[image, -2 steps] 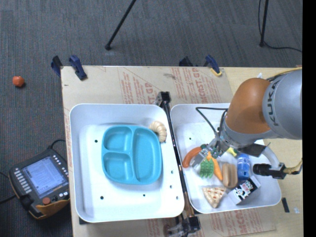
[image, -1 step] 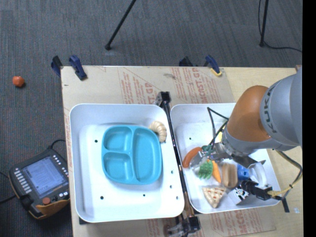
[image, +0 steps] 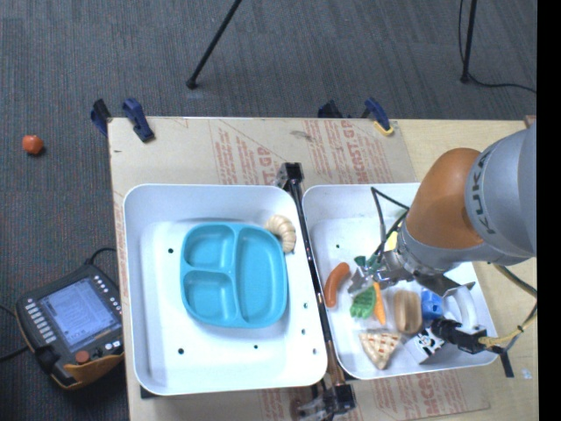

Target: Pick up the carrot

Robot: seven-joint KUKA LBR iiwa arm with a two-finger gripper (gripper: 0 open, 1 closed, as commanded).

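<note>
**Gripper low over carrot in right bin**

Gripper (image: 369, 276) sits down inside the right bin (image: 351, 202), near its middle, with the arm coming in from the right. Cannot tell if the gripper is spread or pressed together; the tip is too small and cluttered to read. Nothing visibly pinched.

Carrot (image: 378, 305) lies on the right bin floor just below the gripper tip, orange body upright in the view, green leafy top on its left side. Contact with the gripper unclear.

Around the carrot:
- red sausage (image: 336, 283) just left
- bun (image: 406, 311) just right
- small blue toy (image: 431, 305) past the bun
- waffle wedge (image: 380, 347) near the front wall

Left bin (image: 140, 235) holds a blue divided plate (image: 234, 274), flat and a bit skewed. A croissant (image: 282, 231) touches the plate's top right corner.

On the carpet: small red ball (image: 32, 144) far left, control pendant (image: 70, 323) beside the bench.
</note>
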